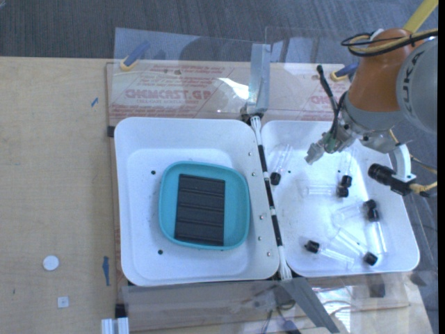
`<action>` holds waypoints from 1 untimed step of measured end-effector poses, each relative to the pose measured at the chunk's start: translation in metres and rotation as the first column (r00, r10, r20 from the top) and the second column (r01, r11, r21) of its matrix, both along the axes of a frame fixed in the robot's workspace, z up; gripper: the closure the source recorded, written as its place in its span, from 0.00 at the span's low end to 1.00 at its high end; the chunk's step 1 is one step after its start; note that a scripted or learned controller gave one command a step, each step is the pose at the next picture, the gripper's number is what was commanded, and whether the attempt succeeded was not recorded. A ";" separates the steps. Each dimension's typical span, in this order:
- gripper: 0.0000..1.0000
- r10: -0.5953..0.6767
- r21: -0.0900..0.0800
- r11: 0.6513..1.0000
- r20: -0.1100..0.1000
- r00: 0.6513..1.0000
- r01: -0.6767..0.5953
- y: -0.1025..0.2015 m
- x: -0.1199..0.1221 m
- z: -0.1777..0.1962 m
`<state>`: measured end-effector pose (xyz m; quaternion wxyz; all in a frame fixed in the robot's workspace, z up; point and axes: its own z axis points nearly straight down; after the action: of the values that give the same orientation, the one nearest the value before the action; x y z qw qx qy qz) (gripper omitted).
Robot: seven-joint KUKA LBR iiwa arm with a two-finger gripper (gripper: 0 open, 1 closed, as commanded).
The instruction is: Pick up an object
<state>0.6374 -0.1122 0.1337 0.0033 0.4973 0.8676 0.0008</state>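
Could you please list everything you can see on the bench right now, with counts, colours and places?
Bins: two, white, side by side on the bench.
Dish: one, teal, in the left bin.
Ridged block: one, black, lying in the dish.
Tubes: several, clear with black caps, scattered across the right bin; exact count hard to tell.
Plastic sheet: one, clear with red print, behind the bins.
Disc: one, small and white, on the wood left of the bins.
Arm: one, grey with an orange band, reaching in from the right.
Gripper: one, over the far part of the right bin.
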 end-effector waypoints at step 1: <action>0.00 0.000 0.000 1.000 0.000 1.000 0.000 0.000 0.000 0.000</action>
<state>0.6374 -0.1123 0.1337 0.0032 0.4974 0.8675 0.0008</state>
